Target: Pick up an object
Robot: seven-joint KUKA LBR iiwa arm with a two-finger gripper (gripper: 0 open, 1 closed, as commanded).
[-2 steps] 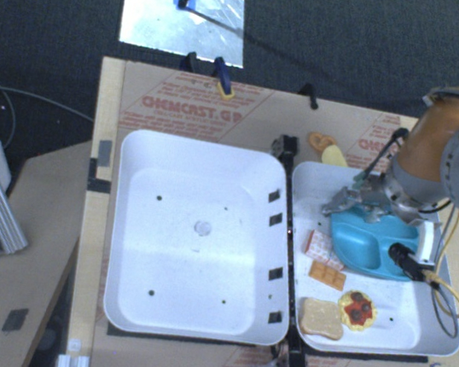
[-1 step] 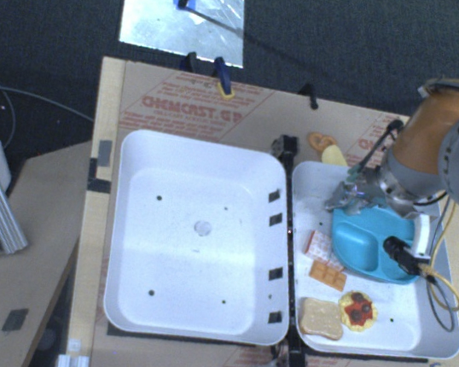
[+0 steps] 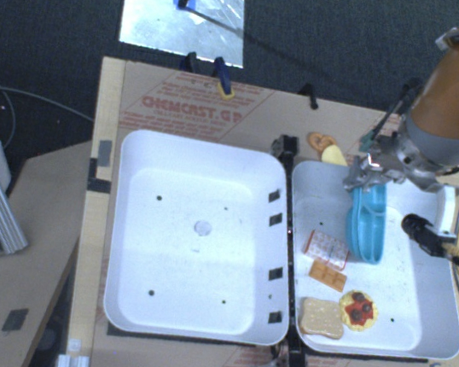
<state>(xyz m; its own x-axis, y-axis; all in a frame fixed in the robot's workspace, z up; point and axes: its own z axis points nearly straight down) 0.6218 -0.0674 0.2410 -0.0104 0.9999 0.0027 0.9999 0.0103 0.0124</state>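
My gripper (image 3: 370, 180) hangs over the back of the right bin (image 3: 440, 328), under the orange-banded wrist. A long blue plastic piece (image 3: 367, 226) reaches from between the fingers down toward the bin floor, its top end pinched between them. In front of it on the bin floor lie a pink-and-white wafer (image 3: 326, 248), a small orange cracker (image 3: 327, 277), a slice of toast (image 3: 322, 318) and a yellow round with red spots (image 3: 358, 310).
The left bin (image 3: 122, 291) holds just a small grey disc (image 3: 202, 228). Behind the right bin, on the cardboard, lie a yellow piece (image 3: 334, 155) and an orange biscuit (image 3: 321, 141). A black connector and cables (image 3: 425, 233) hang at the right.
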